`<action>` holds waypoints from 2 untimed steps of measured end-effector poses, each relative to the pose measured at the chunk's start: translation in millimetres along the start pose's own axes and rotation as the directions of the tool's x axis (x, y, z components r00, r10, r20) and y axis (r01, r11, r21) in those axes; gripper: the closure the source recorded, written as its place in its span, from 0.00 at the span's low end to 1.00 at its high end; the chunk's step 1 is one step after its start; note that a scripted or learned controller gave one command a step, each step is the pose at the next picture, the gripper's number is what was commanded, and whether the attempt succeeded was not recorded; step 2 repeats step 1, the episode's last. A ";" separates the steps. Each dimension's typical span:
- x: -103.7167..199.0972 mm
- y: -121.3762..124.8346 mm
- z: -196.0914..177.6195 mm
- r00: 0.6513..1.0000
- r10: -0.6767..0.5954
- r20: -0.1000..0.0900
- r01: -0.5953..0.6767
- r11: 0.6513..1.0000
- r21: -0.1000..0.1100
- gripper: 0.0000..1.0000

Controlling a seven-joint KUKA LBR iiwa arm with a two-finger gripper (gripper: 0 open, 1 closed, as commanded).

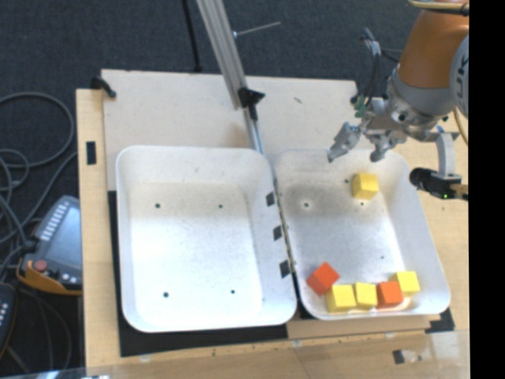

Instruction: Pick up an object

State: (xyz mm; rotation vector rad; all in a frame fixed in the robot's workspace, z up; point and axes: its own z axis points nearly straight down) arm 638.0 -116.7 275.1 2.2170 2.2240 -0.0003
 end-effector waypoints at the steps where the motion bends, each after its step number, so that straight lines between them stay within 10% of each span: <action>1: 7.5 18.3 8.7 1.000 0.000 0.001 0.000 1.000 -0.001 0.00; 2: 7.5 18.3 8.7 1.000 0.000 0.001 0.000 1.000 -0.001 0.00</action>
